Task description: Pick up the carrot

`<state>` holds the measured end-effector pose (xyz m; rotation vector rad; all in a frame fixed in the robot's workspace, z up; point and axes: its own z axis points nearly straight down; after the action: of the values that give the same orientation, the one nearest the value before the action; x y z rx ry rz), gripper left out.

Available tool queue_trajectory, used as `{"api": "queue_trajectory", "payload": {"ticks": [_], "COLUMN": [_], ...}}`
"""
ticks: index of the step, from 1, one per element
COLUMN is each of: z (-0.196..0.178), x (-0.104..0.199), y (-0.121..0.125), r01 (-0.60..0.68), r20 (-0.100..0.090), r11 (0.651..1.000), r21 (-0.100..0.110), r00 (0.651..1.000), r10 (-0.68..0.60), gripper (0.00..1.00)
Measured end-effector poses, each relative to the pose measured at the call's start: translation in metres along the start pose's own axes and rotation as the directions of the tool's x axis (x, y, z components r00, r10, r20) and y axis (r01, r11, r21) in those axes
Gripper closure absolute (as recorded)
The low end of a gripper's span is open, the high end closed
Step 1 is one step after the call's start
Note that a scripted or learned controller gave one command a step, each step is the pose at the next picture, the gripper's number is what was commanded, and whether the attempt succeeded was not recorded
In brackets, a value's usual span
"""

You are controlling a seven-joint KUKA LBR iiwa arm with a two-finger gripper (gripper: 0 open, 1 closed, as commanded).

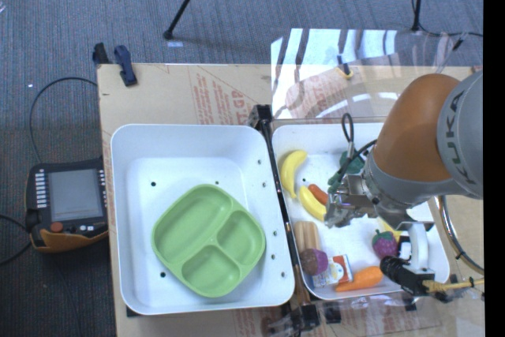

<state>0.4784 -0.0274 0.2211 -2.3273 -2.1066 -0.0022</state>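
Gripper [341,209] sits low in the right bin [316,140], beside the lower of two bananas [311,203]; from up here I cannot tell how it is set, and I see nothing caught in it. I find the carrot [361,278] lying at the bin's near edge, well apart from the gripper, just beside a small carton [334,271] and a purple fruit [313,260]. I see a green divided plate [208,240] resting in the left bin [142,146].
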Motion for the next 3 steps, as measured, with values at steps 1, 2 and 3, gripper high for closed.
{"api": "queue_trajectory", "payload": {"ticks": [1, 2, 3], "z": [-0.003, -0.009, 0.039], "x": [-0.001, -0.002, 0.0], "y": [-0.001, -0.001, -0.004], "r01": [0.0, 0.001, 0.002], "r20": [0.002, 0.002, 0.002], "r11": [1.0, 1.0, 1.0], "r21": [0.017, 0.027, 0.013], "r00": [1.0, 1.0, 1.0], "r10": [0.0, -0.001, -0.002], "gripper": [1.0, 1.0, 1.0]}}
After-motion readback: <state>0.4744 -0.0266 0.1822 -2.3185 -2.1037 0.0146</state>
